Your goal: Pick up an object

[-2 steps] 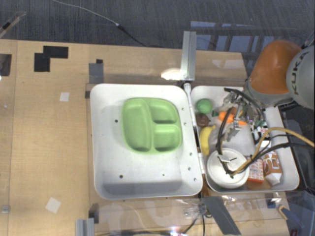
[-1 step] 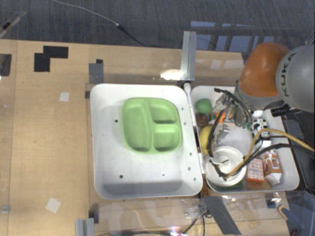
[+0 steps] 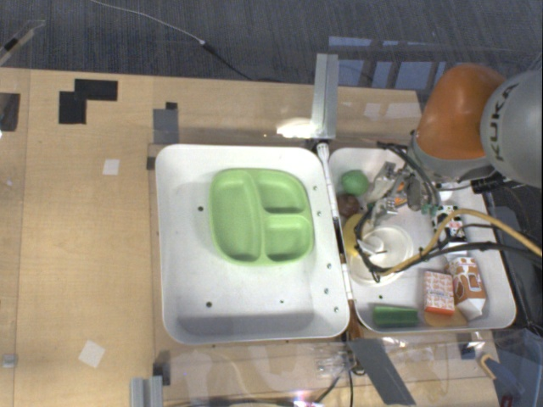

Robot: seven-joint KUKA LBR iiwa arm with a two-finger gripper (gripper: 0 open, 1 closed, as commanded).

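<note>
Gripper (image 3: 392, 195) sits, apparently low, in the right bin (image 3: 502, 314) near the green ball (image 3: 354, 181); its opening state cannot be told. Centre on one object before closing.

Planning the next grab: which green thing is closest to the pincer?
The round green ball, just beside the pincer; the green tray and dark green block lie farther.

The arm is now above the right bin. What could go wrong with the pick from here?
The right bin is crowded: the gripper sits close to the green ball and the white bowl, so it may push one away instead of gripping it. The carton and the packet lie side by side, so a grab there might catch both.
</note>
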